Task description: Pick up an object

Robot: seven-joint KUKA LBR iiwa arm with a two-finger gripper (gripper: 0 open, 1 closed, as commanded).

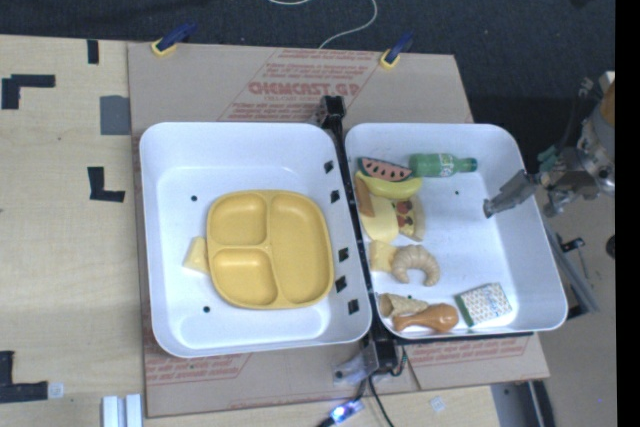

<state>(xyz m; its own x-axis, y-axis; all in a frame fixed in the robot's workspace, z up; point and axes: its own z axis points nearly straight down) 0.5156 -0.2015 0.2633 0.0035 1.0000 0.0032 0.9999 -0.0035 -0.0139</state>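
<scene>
- Camera view: the gripper was poised above the right bin's edge; jaw state could not be told.
- Toy food, including a croissant, was clustered along that bin's left wall, ungrasped.

Bench, pale wood with black tape marks, is carrying a cardboard sheet lying flat, clipped at its far edge by two yellow-and-blue clamps. Two white bins are sitting side by side on the cardboard: the right bin lying directly under and beside the end effector, the left bin well away from the end effector, beyond the right bin.
</scene>
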